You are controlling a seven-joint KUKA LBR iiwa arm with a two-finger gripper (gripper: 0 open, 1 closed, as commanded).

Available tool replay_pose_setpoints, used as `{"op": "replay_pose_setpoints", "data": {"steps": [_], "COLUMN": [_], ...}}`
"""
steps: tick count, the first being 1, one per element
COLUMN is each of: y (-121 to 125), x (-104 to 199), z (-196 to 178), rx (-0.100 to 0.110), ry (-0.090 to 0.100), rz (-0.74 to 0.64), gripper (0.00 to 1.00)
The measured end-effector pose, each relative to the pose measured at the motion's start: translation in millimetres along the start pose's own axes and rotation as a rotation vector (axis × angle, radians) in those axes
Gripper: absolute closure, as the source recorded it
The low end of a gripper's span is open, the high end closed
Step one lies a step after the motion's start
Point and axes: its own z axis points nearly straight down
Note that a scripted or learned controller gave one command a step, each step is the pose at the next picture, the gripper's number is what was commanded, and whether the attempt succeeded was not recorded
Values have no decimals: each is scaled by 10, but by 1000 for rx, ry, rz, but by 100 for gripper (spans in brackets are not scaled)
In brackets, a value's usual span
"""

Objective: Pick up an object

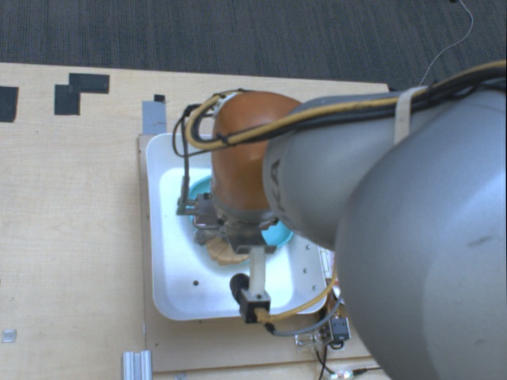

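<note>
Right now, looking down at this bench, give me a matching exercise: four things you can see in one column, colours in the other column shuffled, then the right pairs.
Things:
1. bin
2. band above the wrist
3. object beside the gripper
4. floor beyond the bench

Colours:
A. dark grey
B. orange
C. white
D. light blue

Pairs: 1-C, 2-B, 3-D, 4-A
</note>
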Motion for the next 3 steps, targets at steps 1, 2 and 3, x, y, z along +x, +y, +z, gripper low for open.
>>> {"op": "replay_pose_setpoints", "data": {"steps": [1, 2, 3], "y": [7, 138, 143], "x": [5, -4, 5], "z": [-102, -38, -144], "rx": [-1, -2, -3], "ry": [1, 0, 2], "rz": [-5, 1, -5], "gripper": [100, 100, 100]}}
